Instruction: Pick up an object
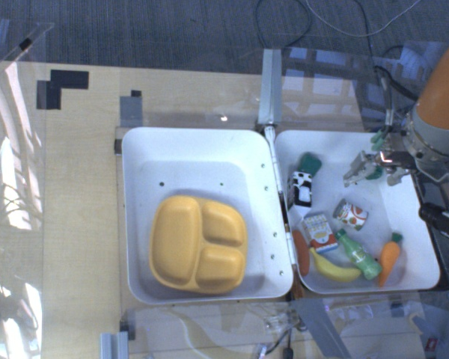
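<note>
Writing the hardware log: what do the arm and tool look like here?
The arm shows a broad orange band above a grey wrist section. The tool is small, with thin silver-grey metal fingers and green parts near its base. Thin dark cables run along the wrist.

Pale wood bench under clear panels, dark grey carpet behind, black cables trailing

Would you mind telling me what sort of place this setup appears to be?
Probably a robotics lab bench: two white bins, toy food like a banana and carrot, and loose cables on the floor.
</note>
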Motion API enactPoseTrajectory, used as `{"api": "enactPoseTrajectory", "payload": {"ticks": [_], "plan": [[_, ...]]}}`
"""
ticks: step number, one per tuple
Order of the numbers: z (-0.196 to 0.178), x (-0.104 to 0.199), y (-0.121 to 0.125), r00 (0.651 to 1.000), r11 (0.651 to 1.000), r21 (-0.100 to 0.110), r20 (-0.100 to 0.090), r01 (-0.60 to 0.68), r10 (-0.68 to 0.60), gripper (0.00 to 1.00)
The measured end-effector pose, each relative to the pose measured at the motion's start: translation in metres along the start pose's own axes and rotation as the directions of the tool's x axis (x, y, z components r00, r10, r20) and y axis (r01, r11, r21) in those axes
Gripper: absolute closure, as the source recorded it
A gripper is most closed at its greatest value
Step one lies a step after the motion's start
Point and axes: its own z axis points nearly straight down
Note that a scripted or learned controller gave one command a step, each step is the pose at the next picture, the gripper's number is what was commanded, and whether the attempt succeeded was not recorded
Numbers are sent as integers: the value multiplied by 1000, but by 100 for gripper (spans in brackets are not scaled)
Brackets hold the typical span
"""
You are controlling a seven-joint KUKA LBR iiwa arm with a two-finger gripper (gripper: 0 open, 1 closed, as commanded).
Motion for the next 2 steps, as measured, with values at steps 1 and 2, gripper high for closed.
{"api": "enactPoseTrajectory", "payload": {"ticks": [1, 2], "plan": [[89, -49, -57, 982, 982, 2, 0, -190, 190, 0], [168, -37, -26, 1000, 1000, -2, 0, -24, 24, 0]]}}
